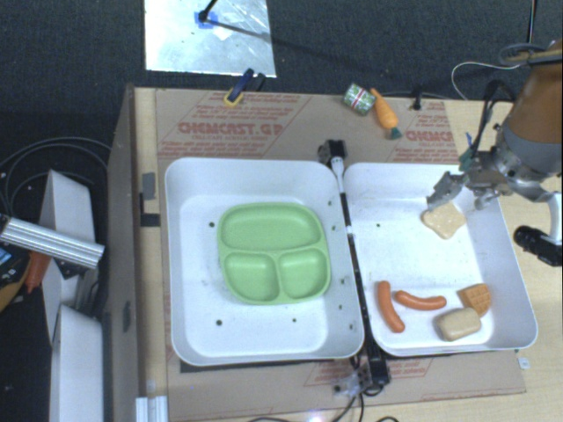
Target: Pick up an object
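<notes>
Cardboard base [264, 117]: largest thing on the bench, under both bins; red print reads "CHEMCAST GP" at upper left and again, partly cut off, at upper right; smaller lines beneath too fine to read.
Left bin [189, 236]: white, shallow; carries a green divided plate [273, 251] with three compartments, all bare; no writing seen.
Right bin [501, 262]: white, shallow; carries the candidates for picking.
Arm [537, 117]: grey with orange band, reaching in from the right above the right bin's far edge.
Gripper [462, 192]: fingers spread, nothing pinched between them; poised just beside and above the pale block.
Pale block [443, 221]: toy bread or cheese piece near the bin's upper middle, nearest to the gripper, likely target; probably light, stiff plastic or foam, somewhat slick; best taken across its two flat short sides, squarely, lest it squirt out.
Two orange sausages [420, 301]: near the bin's front, one lying crosswise, one slanted [390, 306], close together; round and smooth, apt to roll.
Beige lump [459, 324]: front right corner, touching a brown waffle-like piece [475, 298]; crowded against the wall, awkward to reach.
Small can [359, 98] and toy carrot [384, 112]: on the cardboard behind the bins; can label unreadable.
</notes>
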`<state>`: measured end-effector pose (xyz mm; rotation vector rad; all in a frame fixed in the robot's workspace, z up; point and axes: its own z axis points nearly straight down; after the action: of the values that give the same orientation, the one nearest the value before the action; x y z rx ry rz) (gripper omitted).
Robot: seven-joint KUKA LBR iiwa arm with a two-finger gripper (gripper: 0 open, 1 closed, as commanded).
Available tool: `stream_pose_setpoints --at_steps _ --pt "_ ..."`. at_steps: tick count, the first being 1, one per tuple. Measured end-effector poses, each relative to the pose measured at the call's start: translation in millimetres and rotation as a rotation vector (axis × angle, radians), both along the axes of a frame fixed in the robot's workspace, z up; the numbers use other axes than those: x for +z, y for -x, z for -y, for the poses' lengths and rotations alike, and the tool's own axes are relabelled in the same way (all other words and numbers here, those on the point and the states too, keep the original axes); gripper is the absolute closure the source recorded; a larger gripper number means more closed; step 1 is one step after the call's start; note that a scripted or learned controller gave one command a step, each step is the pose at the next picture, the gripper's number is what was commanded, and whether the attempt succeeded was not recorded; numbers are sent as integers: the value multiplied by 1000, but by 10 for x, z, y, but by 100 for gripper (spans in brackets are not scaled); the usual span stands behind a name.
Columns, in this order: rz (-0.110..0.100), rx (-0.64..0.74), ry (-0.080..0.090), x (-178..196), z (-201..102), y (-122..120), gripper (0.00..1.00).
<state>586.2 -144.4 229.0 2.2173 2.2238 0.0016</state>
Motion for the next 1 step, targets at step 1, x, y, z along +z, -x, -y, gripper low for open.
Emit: stream_pose_setpoints --at_steps 1 --pt "0 0 0 0 0 0 0"
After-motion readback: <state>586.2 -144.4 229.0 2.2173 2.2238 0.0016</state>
